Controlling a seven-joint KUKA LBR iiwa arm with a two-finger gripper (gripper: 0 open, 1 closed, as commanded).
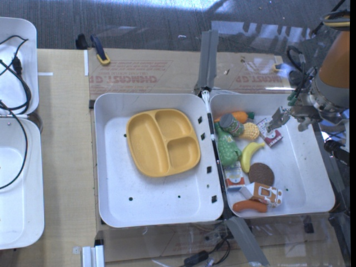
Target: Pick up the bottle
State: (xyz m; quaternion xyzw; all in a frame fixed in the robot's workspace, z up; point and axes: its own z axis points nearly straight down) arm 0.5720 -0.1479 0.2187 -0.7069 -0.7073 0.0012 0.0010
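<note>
Nearest to the camera, at the 6 o'clock edge of the right bin (317, 166), lies an orange sausage-shaped toy (250, 206), and just beside it at 1 o'clock a small orange and white carton (268, 194); its print is too small to read. The thing I take for the bottle (226, 147) is the green one close along the divider, at the 9 o'clock side of this bin. This is only my judgement, because its shape is bumpy and not clear. A yellow banana (251, 152) is just beside it at 3 o'clock and a greenish can (231, 124) touches it at 12 o'clock. The gripper (277, 121) hangs over the 1 o'clock part of the same bin, above a red and white packet (272, 137). Whether it is released or clenched I cannot tell, and nothing is seen held in it. From the gripper the bottle lies at about 8 o'clock, near but with the banana and a yellow corn-like toy (251, 130) between. Its long axis seems to run from 12 to 6 o'clock, parallel with the divider, so I think the approach must turn to close across this axis. The left bin (111, 166) bears a yellow divided plate (163, 142). On the cardboard (139, 71) behind, red upside-down print seems to read "CHEMCAST GP".
</note>
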